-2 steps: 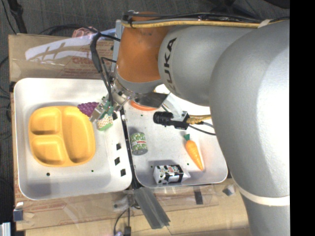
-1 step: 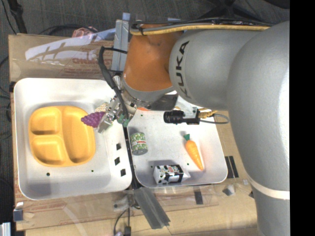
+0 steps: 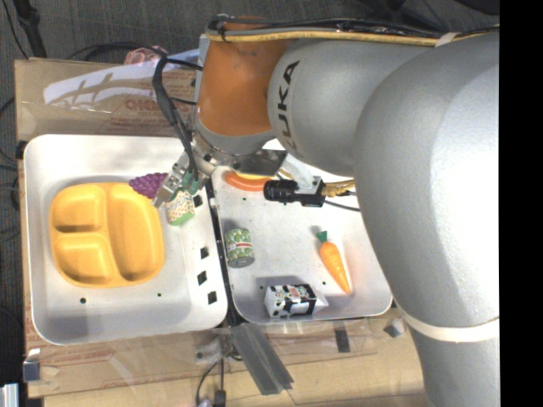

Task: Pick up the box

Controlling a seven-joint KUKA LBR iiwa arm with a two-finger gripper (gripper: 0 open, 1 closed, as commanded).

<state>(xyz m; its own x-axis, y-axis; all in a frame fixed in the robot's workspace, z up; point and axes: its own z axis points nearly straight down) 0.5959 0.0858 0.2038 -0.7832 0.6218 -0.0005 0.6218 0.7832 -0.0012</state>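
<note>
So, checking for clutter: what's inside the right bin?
In the right bin: a can, carrot, box and an orange item partly under the arm, which covers the bin's far part.

The letters "UKA", the end of the maker's name, run in black up the grey arm [image 3: 356, 91] just right of its orange band [image 3: 233, 79]. Red print shows on the cardboard [image 3: 102, 96] left of the band, too blurred to read. The box [image 3: 290, 299] bears markings too small to read.
</note>
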